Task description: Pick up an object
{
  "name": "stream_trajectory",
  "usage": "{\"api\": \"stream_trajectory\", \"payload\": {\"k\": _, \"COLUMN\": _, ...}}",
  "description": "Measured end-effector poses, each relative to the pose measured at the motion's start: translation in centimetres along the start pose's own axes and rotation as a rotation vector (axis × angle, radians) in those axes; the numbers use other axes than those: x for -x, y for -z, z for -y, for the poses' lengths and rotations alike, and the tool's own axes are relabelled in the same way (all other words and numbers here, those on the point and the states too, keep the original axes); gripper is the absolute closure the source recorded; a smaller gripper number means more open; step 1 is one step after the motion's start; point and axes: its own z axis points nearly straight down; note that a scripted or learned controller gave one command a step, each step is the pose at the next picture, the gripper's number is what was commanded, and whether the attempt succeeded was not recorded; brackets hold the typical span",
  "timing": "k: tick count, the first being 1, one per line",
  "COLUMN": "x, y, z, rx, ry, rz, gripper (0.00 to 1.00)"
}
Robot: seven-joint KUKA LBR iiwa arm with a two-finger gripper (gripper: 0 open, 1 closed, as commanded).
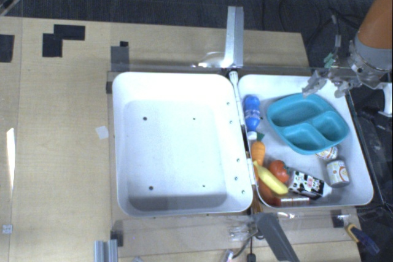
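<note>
Wooden surface (55, 150) carrying two white bins, left bin (178, 144) bare, right bin (359, 184) packed with banana (271, 181), tomato (279, 169), carrot (258, 151), can (336, 173), blue tray (308, 123), bottle (252, 110), jaws (326, 84) seen spread apart above tray's far rim, nothing gripped.
</note>
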Motion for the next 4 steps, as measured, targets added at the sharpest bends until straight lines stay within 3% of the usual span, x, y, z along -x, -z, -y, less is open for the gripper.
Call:
{"api": "stream_trajectory", "payload": {"k": 1, "x": -5.8, "y": -10.5, "z": 6.0, "rx": 0.001, "ry": -0.041, "rz": 0.0, "gripper": 0.0}}
{"api": "stream_trajectory", "payload": {"k": 2, "x": -7.1, "y": -10.1, "z": 12.6, "rx": 0.07, "ry": -0.119, "rz": 0.014, "gripper": 0.0}}
{"api": "stream_trajectory", "payload": {"k": 3, "x": -6.8, "y": -8.9, "z": 12.3, "rx": 0.082, "ry": -0.123, "rz": 0.02, "gripper": 1.0}}
{"api": "stream_trajectory", "payload": {"k": 4, "x": -17.2, "y": 0.2, "z": 11.2, "rx": 0.0, "ry": -0.235, "rz": -0.002, "gripper": 1.0}}
